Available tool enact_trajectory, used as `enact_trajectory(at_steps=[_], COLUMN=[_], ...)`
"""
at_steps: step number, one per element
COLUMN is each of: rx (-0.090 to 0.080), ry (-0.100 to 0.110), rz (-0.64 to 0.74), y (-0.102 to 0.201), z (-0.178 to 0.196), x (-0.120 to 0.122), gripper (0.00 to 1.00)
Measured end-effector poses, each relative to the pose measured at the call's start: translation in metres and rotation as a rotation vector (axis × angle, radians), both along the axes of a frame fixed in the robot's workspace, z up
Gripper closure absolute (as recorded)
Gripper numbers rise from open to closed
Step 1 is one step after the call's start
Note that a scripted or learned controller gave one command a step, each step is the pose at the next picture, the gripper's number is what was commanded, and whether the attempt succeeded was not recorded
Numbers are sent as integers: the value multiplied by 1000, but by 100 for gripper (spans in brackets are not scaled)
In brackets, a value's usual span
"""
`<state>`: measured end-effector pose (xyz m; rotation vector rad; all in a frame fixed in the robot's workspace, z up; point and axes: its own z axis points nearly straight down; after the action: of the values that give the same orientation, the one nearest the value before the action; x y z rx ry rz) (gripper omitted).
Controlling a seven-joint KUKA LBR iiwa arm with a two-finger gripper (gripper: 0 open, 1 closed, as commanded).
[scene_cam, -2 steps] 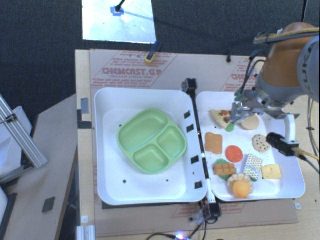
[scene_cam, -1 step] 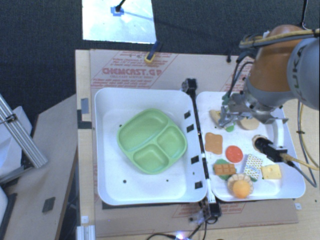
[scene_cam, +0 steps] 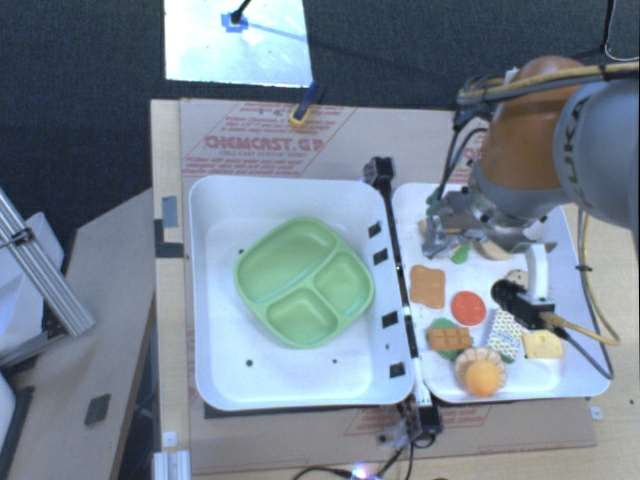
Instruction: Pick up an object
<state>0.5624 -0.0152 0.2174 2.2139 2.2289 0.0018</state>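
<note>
- A shallow white left bin (scene_cam: 215, 368) holds a light green three-compartment plastic plate (scene_cam: 303, 281), lying flat near its middle.
- A black hinged divider strip (scene_cam: 393, 268) runs between the two bins.
- A sheet of brown cardboard with red printed lettering (scene_cam: 262, 141) lies under the bins on the pale wooden desk (scene_cam: 110, 268).
- A shiny square metal plate (scene_cam: 237, 26) lies beyond the cardboard on dark carpet (scene_cam: 70, 78).
- A slanted aluminium frame bar (scene_cam: 40, 268) stands at the left edge.

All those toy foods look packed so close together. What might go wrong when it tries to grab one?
The gripper is low over the right bin, where a green piece and a toast slice lie close together. It may nudge a neighbour, or close on two at once. Flat pieces like the toast may slip out.
</note>
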Motion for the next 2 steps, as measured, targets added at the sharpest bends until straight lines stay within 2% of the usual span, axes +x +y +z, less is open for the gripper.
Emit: enact_trajectory(at_steps=[1,2], rx=[-1,0], ry=[-2,-1], rz=[-5,-1], y=[-11,-3], z=[17,15], x=[-1,0], gripper=[100,100])
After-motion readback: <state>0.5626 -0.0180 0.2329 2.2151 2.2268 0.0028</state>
